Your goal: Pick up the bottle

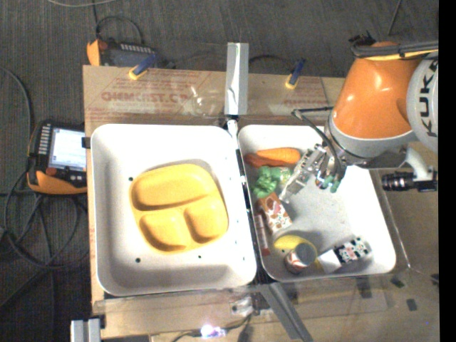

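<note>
The small white plastic bottle with dark print lies on its side in the near right corner of the right shallow white bin, just beside a yellow and red cup. The metal two-finger end effector hangs well apart from it, over the far part of this bin near the orange carrot and green toy. I cannot tell if it is spread or pressed together, and I think it must move nearer and lower to grab the bottle.
</note>
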Controlling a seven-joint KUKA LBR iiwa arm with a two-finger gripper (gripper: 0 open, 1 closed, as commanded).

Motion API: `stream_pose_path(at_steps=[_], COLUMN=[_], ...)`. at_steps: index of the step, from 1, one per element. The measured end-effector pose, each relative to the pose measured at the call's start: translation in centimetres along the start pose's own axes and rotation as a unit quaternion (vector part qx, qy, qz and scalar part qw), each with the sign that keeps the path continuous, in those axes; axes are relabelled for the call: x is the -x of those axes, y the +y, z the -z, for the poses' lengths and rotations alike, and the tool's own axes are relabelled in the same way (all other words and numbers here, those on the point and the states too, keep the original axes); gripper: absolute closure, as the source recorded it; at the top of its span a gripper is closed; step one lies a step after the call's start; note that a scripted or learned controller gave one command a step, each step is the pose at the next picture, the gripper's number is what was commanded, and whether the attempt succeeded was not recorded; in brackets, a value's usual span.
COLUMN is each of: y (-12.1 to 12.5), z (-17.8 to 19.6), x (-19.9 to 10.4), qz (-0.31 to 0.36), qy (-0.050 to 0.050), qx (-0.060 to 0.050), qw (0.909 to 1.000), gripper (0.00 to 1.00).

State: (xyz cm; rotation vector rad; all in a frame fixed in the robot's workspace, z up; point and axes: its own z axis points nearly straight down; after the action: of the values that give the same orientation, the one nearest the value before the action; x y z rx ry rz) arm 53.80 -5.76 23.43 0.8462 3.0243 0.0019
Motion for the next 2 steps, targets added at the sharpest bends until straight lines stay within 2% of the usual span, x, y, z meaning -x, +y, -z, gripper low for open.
stream_pose_path(at_steps=[1,2], y=[-2.06,-2.04], z=[-2.54,-2.53], x=[6.11,6.11], qz=[-0.084,-0.084], qy=[0.0,0.0], qx=[-0.001,-0.001], qw=[0.9965,0.9965], gripper=[1.0,0.0])
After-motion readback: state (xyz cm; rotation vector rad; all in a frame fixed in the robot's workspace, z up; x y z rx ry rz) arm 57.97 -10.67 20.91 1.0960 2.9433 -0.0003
